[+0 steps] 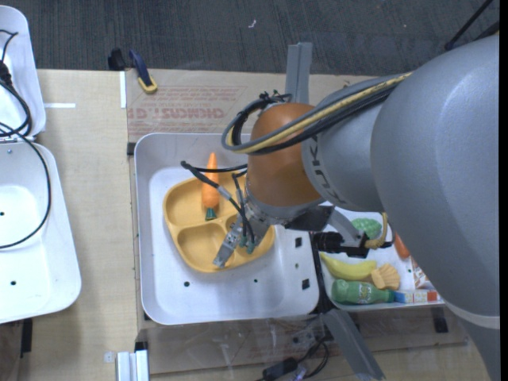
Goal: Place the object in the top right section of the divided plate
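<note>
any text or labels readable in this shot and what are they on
Red print on the cardboard sheet behind the white bin: seen upside down; it looks like "CHEMICALS" plus more letters, but I cannot read it for sure.
Label on the green bottle in the tray at right: too small and blurred to read.
No other text is legible.
</note>
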